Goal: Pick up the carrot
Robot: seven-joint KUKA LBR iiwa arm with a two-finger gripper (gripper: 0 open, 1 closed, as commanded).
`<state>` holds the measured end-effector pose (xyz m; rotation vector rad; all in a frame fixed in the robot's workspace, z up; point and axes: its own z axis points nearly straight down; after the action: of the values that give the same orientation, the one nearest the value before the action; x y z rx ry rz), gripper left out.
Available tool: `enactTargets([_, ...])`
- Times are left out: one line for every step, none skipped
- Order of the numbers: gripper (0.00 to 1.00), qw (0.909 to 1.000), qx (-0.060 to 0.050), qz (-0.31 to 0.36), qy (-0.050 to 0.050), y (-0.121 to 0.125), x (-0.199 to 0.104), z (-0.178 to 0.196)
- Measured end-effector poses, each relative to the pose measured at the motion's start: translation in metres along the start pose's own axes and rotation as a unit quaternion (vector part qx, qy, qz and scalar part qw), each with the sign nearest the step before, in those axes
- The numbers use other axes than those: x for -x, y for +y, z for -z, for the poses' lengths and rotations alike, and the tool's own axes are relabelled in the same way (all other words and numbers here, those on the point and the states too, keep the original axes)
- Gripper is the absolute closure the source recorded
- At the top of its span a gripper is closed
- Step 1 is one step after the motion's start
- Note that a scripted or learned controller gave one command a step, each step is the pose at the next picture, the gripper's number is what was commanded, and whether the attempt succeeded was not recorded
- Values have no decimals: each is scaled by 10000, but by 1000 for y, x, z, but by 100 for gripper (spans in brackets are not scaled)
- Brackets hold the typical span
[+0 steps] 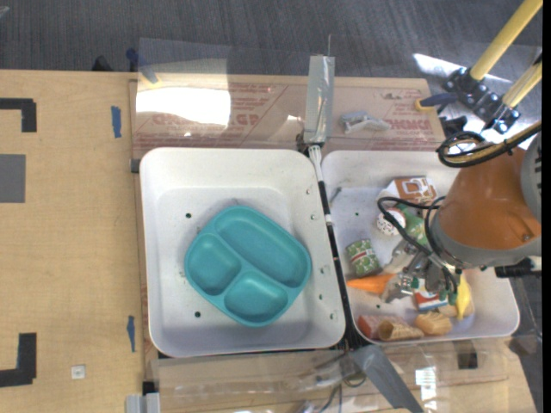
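- Bench (60,231): flat tan board, matte, with black corner marks and bits of blue tape; it carries both bins side by side so one fixed arm can reach either.
- Left bin (164,188): shallow white tray with rounded corners and a smooth, slightly glossy floor.
- Right bin (508,317): same make, touching the left bin along a dark centre seam. It serves as the pick source; all the small items sit here, crowded toward the near edge.
- Arm (486,205): reaches in from the right. The wide orange band and grey wrist hang over the right bin and hide part of its contents; black cable loops around the wrist.
- Plate (248,265): teal plastic, rounded, three compartments, smooth; lies flat in the middle of the left bin.
- Gripper (411,280): dark metal, low in the right bin, pointed down just right of the carrot's thick end. Cannot tell from this angle whether it is released or clenched; nothing is visibly held.
- Carrot (368,286): orange, tapered, smooth; lies flat on the right bin floor near the centre seam, between a green packet (360,254) above and a tan roll (405,328) below. Judgement: approach stage, grasp not yet confirmed.
- Banana (464,299): small yellow piece at the arm's lower edge, well right of the carrot.
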<state>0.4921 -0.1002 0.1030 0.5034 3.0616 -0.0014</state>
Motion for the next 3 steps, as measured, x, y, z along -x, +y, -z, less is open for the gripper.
enactTargets([100,9998,1,-114,159,107,3,83])
enactTargets([100,9995,-34,-237,201,91,-40,81])
enactTargets([100,9919,7,1259,190,171,-63,82])
